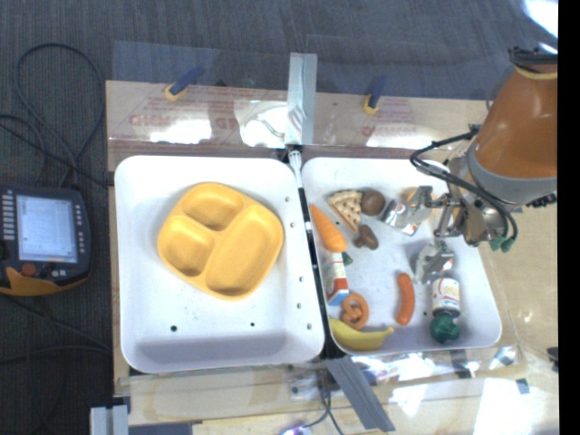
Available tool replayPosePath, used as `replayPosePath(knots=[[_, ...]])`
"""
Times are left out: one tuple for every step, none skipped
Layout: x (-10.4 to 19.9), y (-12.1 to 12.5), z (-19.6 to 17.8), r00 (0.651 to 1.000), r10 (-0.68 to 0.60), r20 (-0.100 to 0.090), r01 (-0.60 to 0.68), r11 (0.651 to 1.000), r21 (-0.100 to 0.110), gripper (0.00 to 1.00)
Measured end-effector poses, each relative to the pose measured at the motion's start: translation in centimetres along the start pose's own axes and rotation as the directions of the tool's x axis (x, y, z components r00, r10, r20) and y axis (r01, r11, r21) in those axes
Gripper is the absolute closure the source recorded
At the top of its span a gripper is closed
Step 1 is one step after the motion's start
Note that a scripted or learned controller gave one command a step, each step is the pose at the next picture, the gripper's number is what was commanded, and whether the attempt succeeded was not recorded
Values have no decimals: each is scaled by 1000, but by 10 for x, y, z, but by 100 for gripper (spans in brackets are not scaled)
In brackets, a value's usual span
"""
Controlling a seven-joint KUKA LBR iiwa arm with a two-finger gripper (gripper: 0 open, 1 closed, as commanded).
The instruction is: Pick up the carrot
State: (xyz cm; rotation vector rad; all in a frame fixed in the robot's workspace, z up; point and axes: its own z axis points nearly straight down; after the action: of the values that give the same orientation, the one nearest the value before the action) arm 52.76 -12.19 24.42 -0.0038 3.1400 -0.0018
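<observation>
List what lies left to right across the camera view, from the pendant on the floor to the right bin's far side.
Grey teach pendant → yellow three-compartment plate → orange carrot → red sausage → green-capped bottle.

we see the arm (521, 130) coming in from the right side of the camera view, its broad orange band sitting high at the frame's right edge, the grey wrist section just beneath it. black cables loop out from the wrist toward the left and curl back under the band. below the wrist we make out the claw (437, 263), a silvery metal piece pointing downward and slightly left, low over the right-hand part of the scene. its shiny parts blur together from up here, so we can't call how it stands. the wrist looks tilted, leaning in from the right.
</observation>
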Motion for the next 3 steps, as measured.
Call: replayPosePath(knots=[[-50, 21, 8, 992, 125, 0, -125, 992, -1, 0], [-70, 57, 62, 969, 245, -4, -245, 969, -1, 0], [-129, 61, -14, 964, 265, 9, -265, 964, -3, 0]])
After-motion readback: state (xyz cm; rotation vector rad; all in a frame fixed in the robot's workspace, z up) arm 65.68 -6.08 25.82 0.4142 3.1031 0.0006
